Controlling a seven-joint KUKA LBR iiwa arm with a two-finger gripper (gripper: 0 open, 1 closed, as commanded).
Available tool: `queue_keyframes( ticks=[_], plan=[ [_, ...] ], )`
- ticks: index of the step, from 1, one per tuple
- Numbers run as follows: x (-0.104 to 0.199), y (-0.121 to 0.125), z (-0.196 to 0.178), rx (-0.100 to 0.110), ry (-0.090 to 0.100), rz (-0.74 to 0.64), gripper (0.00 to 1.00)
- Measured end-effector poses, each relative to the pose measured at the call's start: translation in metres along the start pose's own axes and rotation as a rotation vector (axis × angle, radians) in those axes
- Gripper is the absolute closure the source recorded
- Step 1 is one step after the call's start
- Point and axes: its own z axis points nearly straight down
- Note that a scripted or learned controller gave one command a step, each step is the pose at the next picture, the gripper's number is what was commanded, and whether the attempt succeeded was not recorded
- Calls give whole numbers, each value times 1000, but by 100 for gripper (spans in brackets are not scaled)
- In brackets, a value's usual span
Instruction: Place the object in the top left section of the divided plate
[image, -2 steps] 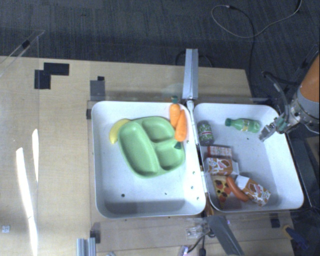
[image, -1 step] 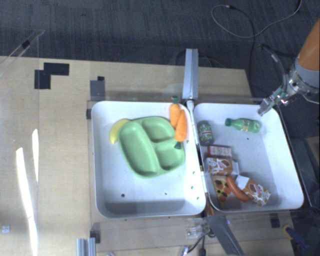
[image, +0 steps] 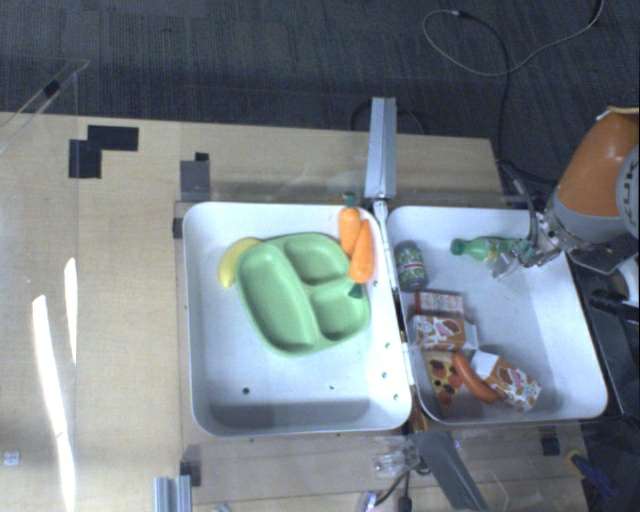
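I see one green divided plate (image: 300, 290) in the left bin, one banana (image: 235, 262) and two carrots (image: 355, 243) touching its edges. Right bin: one green bottle (image: 485, 248), likely light, stiff, slippery; I'd grip mid-body. My tool (image: 522, 254) sits at its base; grip unclear.

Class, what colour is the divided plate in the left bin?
The divided plate is light green, seen best in the camera view.

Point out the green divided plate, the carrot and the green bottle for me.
green divided plate (image: 275, 300): camera view, floor of its long left section.
carrot (image: 361, 252): camera view, middle of its orange body.
green bottle (image: 480, 247): camera view, middle of its body.
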Motion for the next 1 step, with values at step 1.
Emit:
queue_keyframes(
  ticks=[1],
  plan=[
    [-20,37,-91,-2,-3,-49,100]
  ],
)
